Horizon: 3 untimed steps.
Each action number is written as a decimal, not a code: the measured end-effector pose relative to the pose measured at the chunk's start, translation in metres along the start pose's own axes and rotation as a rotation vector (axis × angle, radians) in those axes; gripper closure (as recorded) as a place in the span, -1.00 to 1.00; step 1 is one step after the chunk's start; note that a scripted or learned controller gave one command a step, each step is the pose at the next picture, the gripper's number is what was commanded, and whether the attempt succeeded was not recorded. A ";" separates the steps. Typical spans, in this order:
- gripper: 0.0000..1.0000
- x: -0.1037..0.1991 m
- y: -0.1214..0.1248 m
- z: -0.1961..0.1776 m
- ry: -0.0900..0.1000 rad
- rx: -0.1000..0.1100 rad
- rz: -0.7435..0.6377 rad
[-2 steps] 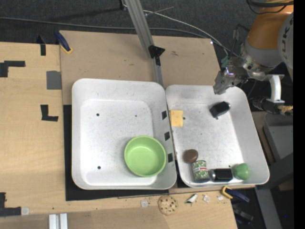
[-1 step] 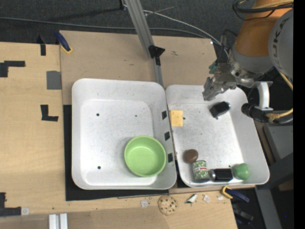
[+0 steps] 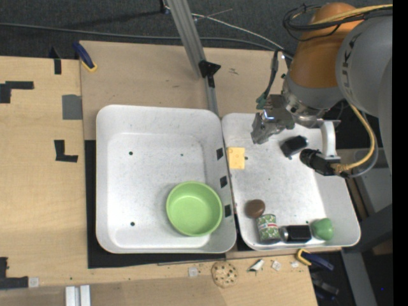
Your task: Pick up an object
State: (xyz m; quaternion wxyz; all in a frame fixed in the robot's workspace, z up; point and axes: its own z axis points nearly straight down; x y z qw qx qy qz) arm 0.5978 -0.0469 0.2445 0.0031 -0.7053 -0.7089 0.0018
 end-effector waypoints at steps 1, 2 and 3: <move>1.00 0.047 -0.013 -0.003 0.000 0.000 0.000; 1.00 0.093 -0.030 -0.005 0.001 0.002 -0.001; 1.00 0.141 -0.050 0.014 -0.002 0.004 -0.001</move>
